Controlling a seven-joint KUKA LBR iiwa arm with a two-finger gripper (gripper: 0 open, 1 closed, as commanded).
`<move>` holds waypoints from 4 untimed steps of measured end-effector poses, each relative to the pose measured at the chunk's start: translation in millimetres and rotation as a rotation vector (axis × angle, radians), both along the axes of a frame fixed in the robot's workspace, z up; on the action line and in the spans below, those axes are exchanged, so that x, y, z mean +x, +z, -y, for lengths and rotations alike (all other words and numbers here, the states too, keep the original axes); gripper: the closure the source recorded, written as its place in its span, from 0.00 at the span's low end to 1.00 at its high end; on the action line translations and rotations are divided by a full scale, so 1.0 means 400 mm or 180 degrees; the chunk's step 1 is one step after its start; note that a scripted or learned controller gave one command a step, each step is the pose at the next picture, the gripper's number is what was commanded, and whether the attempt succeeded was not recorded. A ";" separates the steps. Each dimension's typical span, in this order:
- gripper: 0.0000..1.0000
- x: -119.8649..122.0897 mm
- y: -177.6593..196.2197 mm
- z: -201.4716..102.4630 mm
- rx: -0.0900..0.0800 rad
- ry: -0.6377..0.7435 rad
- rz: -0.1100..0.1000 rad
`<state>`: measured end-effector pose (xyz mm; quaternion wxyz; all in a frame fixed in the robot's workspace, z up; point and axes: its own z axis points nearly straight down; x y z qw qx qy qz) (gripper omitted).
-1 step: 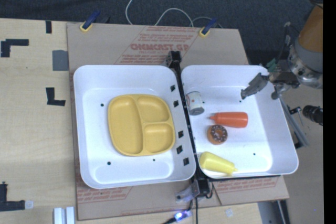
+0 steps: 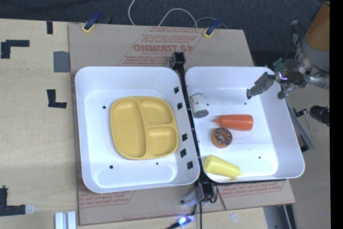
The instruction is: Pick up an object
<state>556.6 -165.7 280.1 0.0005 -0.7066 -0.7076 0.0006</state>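
The right bin (image 2: 278, 131) holds an orange carrot (image 2: 235, 122), a brown sprinkled donut (image 2: 222, 137), a yellow wedge-shaped piece (image 2: 221, 167) at its near edge, and a small silver can (image 2: 199, 105) by the divider. My gripper (image 2: 269, 86) hovers above the bin's far right corner, up and to the right of the carrot. Its two dark fingers stand apart, and nothing sits between them.
A yellow divided plate (image 2: 143, 127) lies in the left bin (image 2: 91, 94). Both bins rest on a cardboard sheet (image 2: 161, 45) held by clips. A white cable (image 2: 171, 13) loops behind the bins. The arm's orange-banded wrist (image 2: 321, 29) stands at the right edge.
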 end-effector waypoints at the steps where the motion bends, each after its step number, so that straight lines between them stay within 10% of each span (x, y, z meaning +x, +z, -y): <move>1: 0.00 -0.017 -0.113 -0.002 0.0001 -0.0002 -0.0013; 3: 0.00 -0.049 -0.398 0.010 0.0003 -0.0003 -0.0021; 4: 1.00 -0.045 -0.364 0.008 0.0004 0.0004 -0.0006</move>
